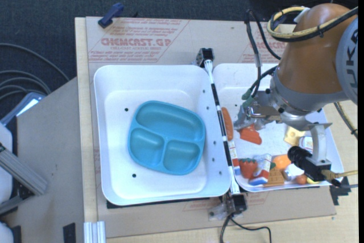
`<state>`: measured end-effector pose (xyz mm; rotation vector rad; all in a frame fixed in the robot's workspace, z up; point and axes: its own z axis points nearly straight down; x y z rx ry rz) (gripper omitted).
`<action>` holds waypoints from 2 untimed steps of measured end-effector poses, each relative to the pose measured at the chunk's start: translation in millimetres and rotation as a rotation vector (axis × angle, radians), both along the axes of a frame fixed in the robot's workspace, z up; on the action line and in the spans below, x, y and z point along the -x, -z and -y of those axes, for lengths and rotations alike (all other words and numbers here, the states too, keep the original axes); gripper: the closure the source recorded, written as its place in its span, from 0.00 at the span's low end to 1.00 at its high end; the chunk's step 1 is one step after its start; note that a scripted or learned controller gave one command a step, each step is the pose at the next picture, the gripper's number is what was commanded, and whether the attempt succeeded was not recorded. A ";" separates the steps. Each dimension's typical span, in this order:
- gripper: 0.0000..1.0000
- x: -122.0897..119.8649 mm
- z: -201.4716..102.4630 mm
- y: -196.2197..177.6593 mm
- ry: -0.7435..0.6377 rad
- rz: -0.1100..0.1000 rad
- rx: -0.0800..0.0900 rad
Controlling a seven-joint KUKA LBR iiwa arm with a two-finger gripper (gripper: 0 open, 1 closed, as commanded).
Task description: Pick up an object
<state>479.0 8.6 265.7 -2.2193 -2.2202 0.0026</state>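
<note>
Holding blue tray [166,138]: left bin [108,122] | right bin [233,74]: toys, perhaps food [250,135]

The grey arm [318,60] comes in from the right side, and its orange band is wide and round above the wrist. The wrist bends downward and to the left. The end effector [248,116] hangs low at the left end of the arm, pointing down.

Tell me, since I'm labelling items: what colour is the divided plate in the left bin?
Light blue; the divided plate shows clearly in the camera view.
</note>
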 end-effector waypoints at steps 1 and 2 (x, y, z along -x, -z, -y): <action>1.00 -0.2 18.5 -2.1 0.001 0.002 0.001; 1.00 0.2 -21.7 5.1 0.000 -0.001 0.000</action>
